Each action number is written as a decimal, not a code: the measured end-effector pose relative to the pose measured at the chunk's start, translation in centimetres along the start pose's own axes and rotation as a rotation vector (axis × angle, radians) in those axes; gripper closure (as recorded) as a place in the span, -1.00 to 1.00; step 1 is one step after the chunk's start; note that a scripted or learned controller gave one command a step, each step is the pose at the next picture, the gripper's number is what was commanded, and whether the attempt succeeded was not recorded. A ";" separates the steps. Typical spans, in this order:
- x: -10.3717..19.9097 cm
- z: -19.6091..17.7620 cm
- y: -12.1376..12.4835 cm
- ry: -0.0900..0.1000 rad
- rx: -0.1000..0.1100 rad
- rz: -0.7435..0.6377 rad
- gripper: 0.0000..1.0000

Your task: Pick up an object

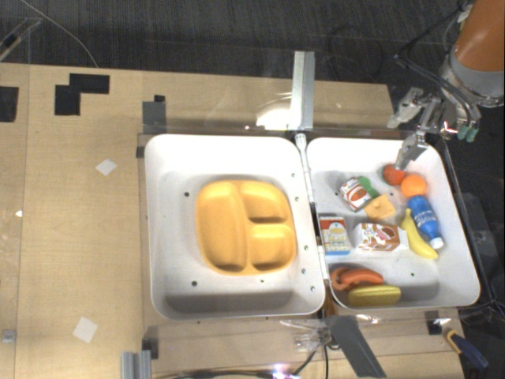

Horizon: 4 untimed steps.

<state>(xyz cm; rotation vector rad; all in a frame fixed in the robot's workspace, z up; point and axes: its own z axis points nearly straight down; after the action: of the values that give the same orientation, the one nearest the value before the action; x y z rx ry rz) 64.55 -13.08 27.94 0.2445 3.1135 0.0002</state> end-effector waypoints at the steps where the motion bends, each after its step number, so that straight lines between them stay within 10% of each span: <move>1: -1.5 4.8 -4.1 0.009 0.003 0.289 -1.00; 2: 0.4 16.7 -2.5 0.002 0.003 0.513 -1.00; 3: -1.2 18.5 -7.4 -0.003 0.002 0.525 -1.00; 4: 3.7 19.1 -7.1 0.008 0.005 0.683 -1.00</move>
<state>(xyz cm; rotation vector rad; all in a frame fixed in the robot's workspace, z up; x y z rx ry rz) 60.11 -19.51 8.76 1.2766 2.8604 0.0035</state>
